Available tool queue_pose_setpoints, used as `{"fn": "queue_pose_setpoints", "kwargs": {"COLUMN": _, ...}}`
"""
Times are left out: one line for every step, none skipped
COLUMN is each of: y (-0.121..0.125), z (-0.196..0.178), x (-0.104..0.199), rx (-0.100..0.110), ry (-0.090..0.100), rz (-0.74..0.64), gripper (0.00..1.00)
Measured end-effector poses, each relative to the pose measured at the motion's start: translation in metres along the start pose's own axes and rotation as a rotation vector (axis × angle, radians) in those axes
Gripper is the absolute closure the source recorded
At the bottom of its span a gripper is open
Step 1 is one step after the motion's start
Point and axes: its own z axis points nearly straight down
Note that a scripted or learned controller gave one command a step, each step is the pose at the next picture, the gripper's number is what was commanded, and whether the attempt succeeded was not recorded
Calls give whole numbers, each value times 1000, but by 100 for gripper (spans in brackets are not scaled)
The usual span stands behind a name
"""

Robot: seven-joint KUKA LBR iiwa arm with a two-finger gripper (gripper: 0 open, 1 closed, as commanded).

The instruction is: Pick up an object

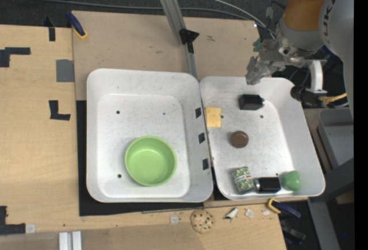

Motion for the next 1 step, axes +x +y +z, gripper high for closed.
{"fn": "queue_pose_setpoints", "kwargs": {"y": 0, "z": 0, "x": 0, "rx": 0, "ry": 0, "rz": 0, "gripper": 0}}
